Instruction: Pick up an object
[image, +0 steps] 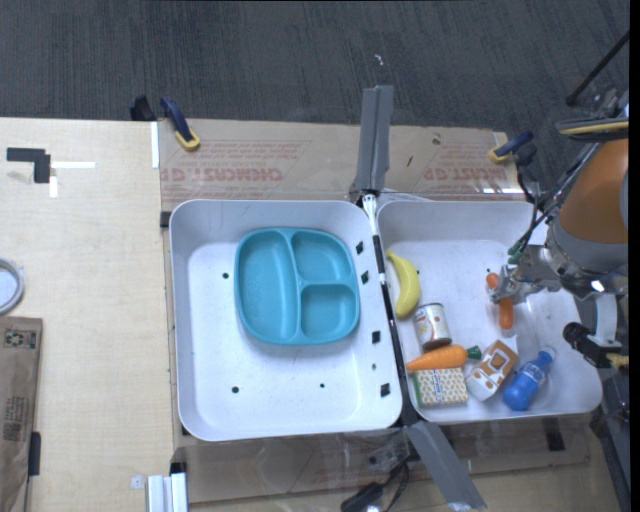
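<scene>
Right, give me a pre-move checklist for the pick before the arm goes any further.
1. Hand over the right bin: ok, near its right side.
2. Something within reach below it: ok, a small orange item lies just under the hand.
3. Hand open or shut: cannot tell, too small and blurred.
4. Anything held already: cannot tell.
5. Neighbours apart from that item: ok, the banana, can, carrot and blue bottle lie away from it.
6. Left bin out of the way: ok, it holds a blue divided plate, apart from the hand.
</scene>
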